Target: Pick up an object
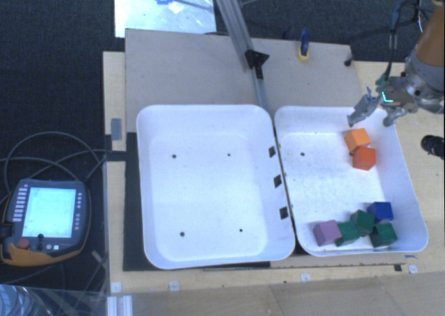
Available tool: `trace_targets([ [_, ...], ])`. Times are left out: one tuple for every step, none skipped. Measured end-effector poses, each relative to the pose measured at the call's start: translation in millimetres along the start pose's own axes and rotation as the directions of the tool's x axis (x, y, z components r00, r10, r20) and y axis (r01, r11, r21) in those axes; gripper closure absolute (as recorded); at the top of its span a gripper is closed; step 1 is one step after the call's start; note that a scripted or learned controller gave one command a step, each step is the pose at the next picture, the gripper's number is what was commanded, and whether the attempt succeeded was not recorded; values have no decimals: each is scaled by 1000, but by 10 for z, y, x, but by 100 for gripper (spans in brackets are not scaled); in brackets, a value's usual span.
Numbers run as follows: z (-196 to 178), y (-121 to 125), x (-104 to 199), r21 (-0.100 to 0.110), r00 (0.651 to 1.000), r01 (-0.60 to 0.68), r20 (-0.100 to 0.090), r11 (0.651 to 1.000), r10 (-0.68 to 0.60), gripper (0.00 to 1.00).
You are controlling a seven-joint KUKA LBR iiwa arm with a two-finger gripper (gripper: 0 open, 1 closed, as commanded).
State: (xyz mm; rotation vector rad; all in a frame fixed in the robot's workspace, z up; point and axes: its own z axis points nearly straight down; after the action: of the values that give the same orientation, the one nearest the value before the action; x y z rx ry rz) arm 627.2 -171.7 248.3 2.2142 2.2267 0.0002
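- Pendant with a lit screen lies at the near left, off the table, its cable looped round it.
- Two white bins side by side. Left bin carries nothing to pick; all blocks sit in the right bin.
- Near corner of the right bin: a tight cluster, with a purple block, two green blocks and a blue block, touching or almost so.
- Far part of the same bin: an orange block, pale on top, tilted, touching a darker orange-red block just nearer the camera. These two stand well apart from the cluster.
- Pincer hangs over the far right rim of the right bin, fingers spread, nothing between them. State: released.
- Step, as I judge it: approach, before any grasp. The orange block is the closest candidate, just beside and below the fingertips.
- Next move would call for centring over that block, turning the wrist to square with its tilted faces, then descending.
- Risk: the neighbouring orange-red block leaves little room for a finger on that side.
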Motion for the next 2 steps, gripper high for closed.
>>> trace_targets([
  [413, 21, -2, 3, 1000, -2, 0, 1000, 2, 0],
  [1011, -6, 72, 5, 1000, -2, -2, 1000, 2, 0],
])
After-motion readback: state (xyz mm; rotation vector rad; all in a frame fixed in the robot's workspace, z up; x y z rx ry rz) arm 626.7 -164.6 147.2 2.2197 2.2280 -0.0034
